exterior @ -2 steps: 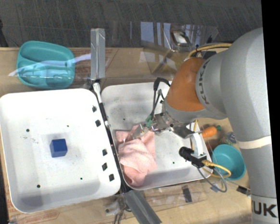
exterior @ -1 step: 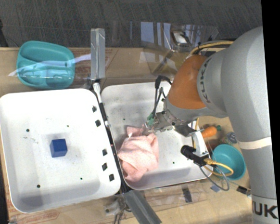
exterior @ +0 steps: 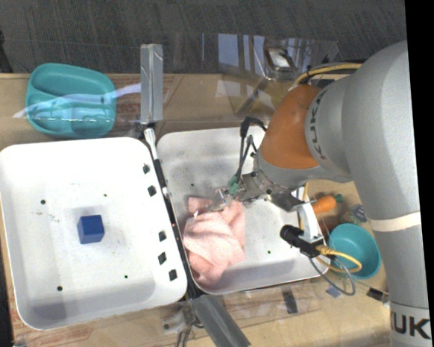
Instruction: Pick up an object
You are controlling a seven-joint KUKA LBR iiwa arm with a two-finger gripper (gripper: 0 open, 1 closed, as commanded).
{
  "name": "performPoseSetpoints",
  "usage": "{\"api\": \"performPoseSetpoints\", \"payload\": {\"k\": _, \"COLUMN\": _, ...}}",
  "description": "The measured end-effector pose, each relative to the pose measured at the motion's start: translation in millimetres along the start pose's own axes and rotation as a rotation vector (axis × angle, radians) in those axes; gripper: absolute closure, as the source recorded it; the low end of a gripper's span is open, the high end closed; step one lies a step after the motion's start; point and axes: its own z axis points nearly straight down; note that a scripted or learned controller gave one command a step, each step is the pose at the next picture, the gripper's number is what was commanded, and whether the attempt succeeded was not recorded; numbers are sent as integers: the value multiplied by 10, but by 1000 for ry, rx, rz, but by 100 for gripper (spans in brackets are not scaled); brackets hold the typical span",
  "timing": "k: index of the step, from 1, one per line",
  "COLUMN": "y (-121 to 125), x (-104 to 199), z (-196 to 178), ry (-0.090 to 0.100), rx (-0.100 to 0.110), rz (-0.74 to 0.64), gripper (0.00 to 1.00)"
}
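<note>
A crumpled pink cloth (exterior: 214, 238) lies in the lower left part of the right bin (exterior: 200, 151). A small blue cube (exterior: 91, 228) sits alone near the middle of the left bin (exterior: 22, 169). My gripper (exterior: 230, 193) hangs low over the right bin, right at the upper edge of the pink cloth, with the orange-banded wrist just behind it to the right. The wrist and cabling hide the fingertips.
A teal plastic container (exterior: 69, 100) rests on the bench beyond the left bin. A teal bowl (exterior: 355, 248) and an orange item (exterior: 325, 203) lie to the right of the right bin. The arm's grey body covers the right side.
</note>
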Motion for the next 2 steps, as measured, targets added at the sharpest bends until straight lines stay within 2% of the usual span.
{"api": "performPoseSetpoints", "payload": {"k": 1, "y": -38, "x": -35, "z": 96, "ry": 3, "rx": 2, "rz": -52, "gripper": 0}}
{"api": "performPoseSetpoints", "payload": {"k": 2, "y": -36, "x": -40, "z": 0, "ry": 2, "rx": 3, "rz": -57, "gripper": 100}}
